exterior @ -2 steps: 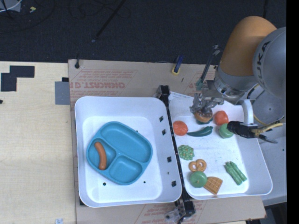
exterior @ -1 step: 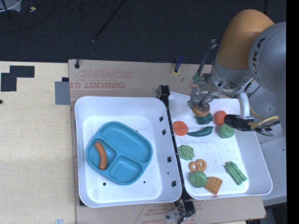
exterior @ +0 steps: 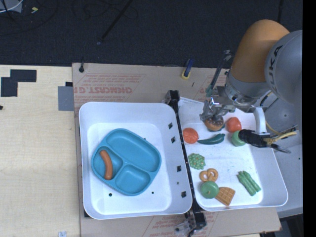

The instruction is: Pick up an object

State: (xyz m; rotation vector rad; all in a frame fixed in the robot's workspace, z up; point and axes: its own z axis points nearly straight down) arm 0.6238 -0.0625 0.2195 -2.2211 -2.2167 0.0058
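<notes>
**A:** Which step was in hand?

**B:** The reach. The grey two-finger gripper [exterior: 213, 116] stood low at the far side of the right shallow white plastic bin [exterior: 274, 184], directly over a small round brown biscuit-like piece [exterior: 214, 125]. Whether its fingers were wide, narrow or closed on that piece, I could not tell; they blurred into the brown shape beneath.

**A:** So nothing was lifted?

**B:** I judged not yet. The next move called for a firm close on the brown piece and a straight rise, keeping off the smooth red tomato-like ball [exterior: 233, 124] just right of it.

**A:** What else lay there?

**B:** A glossy orange-red rounded toy [exterior: 190, 135] to the left, a curved dark green pepper-shaped piece [exterior: 211, 139] just near of the gripper, a bumpy green cluster [exterior: 196, 160], a tan pretzel twist [exterior: 209, 174], a green apple-like ball [exterior: 209, 189] touching a gridded orange waffle wedge [exterior: 225, 195], and a ribbed bundle of green beans [exterior: 248, 182]

**A:** And the left bin?

**B:** The left white bin [exterior: 91, 181] held a smooth blue compartmented plastic plate [exterior: 136, 149] with an orange sausage-shaped toy [exterior: 106, 164] in its left compartment
</notes>
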